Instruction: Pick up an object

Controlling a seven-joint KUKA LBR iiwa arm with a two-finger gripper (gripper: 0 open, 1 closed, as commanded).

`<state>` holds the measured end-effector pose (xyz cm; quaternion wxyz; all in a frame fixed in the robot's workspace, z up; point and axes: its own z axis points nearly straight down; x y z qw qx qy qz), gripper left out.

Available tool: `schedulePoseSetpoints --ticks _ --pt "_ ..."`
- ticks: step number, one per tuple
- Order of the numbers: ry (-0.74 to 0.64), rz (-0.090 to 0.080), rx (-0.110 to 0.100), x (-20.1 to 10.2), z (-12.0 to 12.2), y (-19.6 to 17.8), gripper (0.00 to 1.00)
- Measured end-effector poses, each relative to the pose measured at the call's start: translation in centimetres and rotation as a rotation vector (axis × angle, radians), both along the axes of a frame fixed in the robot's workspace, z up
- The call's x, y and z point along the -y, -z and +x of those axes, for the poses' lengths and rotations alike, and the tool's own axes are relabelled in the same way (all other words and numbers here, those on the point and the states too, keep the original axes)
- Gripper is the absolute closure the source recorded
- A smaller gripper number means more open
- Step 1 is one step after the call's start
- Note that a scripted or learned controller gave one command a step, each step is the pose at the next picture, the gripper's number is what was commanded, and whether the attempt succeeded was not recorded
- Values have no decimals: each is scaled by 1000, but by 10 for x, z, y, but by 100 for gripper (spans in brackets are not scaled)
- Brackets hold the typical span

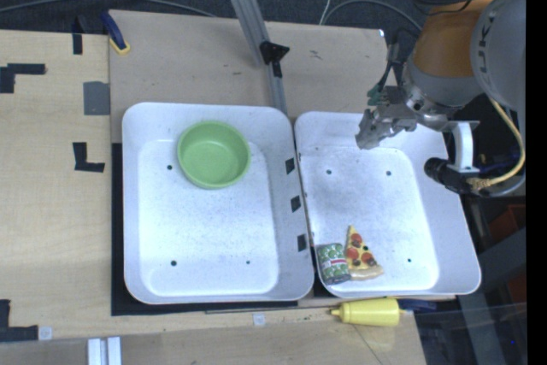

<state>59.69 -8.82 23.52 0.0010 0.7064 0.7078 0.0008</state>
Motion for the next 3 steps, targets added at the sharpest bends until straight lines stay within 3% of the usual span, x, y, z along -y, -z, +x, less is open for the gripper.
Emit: schedulePoseSetpoints --ticks 1,3 --pt "-5 3 -4 -54 -17 -8 100" --pt "-5 2 -7 -162 -57 14 100"
